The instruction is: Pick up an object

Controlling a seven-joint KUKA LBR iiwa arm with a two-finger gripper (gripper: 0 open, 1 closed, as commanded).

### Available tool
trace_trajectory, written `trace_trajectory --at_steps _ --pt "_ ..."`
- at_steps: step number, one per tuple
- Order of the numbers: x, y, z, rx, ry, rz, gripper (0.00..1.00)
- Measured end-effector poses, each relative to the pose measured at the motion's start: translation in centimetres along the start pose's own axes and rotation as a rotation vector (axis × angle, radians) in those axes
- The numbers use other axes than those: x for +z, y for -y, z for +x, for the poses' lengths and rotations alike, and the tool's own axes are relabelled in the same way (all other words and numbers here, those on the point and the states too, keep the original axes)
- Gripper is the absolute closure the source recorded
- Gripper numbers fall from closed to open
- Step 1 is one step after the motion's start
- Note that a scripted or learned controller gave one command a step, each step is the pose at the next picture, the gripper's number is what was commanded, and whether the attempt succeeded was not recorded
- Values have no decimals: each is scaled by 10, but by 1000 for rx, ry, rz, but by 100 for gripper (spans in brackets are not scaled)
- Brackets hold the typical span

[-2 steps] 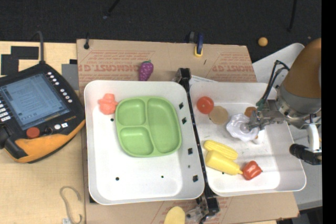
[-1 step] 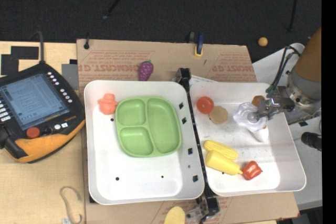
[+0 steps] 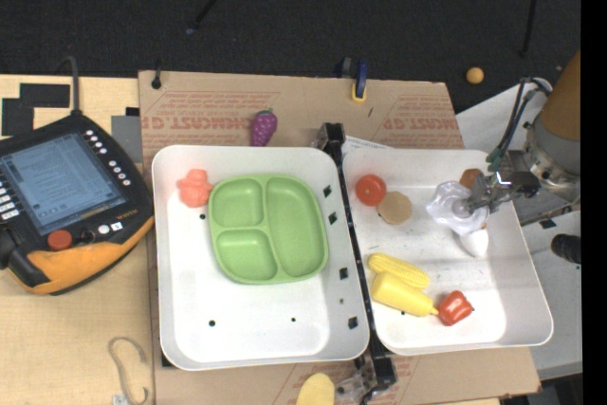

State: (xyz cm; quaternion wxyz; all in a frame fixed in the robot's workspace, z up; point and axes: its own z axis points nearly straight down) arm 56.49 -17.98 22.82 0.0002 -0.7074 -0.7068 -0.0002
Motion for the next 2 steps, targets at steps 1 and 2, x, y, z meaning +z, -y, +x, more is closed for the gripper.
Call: trace_trajectory --at_steps 1,2 --pt "0 -7 57 -5 -2 3 100" --pt "-7 -33 105 -5 -1 0 100"
